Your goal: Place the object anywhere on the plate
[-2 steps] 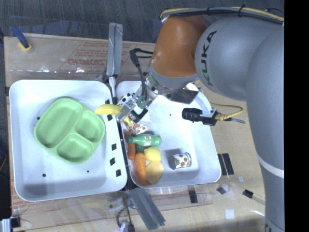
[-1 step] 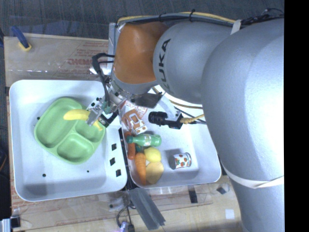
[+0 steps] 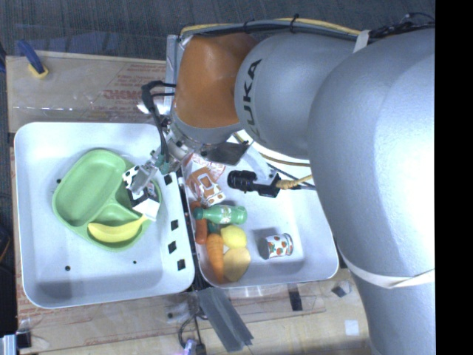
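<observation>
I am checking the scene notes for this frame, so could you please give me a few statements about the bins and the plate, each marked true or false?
1. The green plate lies in the left bin. True.
2. The banana lies in the right bin. False: it rests at the near edge of the plate, in the left bin.
3. The gripper is over the right rim of the plate. True.
4. The green bottle lies in the right bin, beside the carrot. True.
5. The small can stands on the plate. False: it lies in the right bin, apart from the other items.
</observation>
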You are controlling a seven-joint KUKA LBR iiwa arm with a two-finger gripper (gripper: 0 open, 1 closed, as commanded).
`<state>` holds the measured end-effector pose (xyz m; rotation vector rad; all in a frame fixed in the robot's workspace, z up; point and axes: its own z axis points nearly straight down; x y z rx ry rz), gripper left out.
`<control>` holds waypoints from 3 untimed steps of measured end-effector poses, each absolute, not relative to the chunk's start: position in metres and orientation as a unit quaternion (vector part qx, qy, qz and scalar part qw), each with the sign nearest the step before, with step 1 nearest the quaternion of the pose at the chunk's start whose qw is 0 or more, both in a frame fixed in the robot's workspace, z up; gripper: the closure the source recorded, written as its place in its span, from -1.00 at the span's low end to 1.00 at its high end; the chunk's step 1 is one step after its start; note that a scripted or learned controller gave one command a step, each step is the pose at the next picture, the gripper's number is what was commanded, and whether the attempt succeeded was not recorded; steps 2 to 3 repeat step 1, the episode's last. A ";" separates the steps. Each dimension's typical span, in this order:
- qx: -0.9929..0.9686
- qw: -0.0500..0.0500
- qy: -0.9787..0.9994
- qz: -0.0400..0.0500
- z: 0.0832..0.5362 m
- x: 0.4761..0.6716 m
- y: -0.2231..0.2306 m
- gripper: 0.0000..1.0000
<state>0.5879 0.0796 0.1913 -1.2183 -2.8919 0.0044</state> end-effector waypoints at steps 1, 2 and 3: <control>-0.312 0.001 -0.950 0.001 0.195 0.584 0.102 -1.00; -0.312 0.001 -0.950 0.001 0.195 0.584 0.102 -1.00; -0.312 0.001 -0.950 0.001 0.195 0.584 0.102 -1.00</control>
